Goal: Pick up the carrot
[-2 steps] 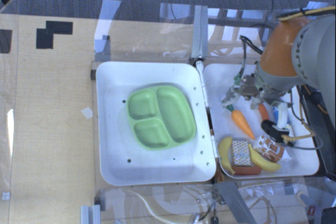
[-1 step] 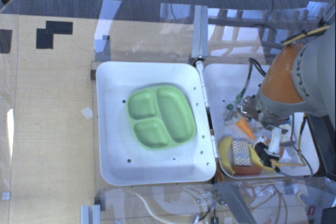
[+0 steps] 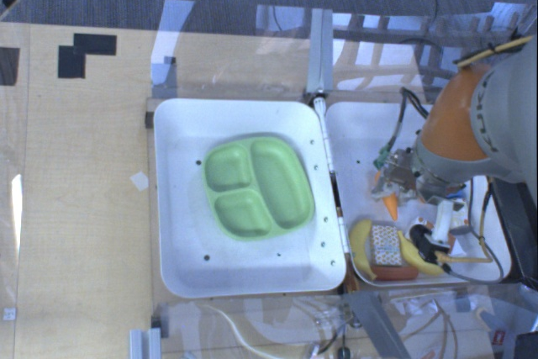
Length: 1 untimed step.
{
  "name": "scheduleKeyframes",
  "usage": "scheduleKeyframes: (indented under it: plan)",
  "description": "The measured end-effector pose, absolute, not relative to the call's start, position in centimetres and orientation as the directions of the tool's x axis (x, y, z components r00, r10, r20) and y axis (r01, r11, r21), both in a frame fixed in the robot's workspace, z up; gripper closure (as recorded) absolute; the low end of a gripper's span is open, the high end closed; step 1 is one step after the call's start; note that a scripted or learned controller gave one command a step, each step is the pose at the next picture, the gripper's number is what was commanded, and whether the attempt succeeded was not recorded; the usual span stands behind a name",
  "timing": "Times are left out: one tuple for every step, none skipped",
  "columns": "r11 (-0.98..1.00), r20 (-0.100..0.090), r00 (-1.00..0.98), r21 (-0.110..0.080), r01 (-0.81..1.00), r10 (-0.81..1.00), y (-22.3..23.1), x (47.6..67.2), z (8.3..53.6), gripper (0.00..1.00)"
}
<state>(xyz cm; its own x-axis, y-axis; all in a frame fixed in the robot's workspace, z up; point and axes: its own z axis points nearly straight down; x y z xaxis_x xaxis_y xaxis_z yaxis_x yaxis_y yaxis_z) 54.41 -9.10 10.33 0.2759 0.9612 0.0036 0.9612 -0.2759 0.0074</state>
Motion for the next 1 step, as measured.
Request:
scheduleKeyframes:
  plan:
    - [-0.213,0.001,0.213,0.005,0.977,0.977,-5.26,64.50,18.63,1.00]
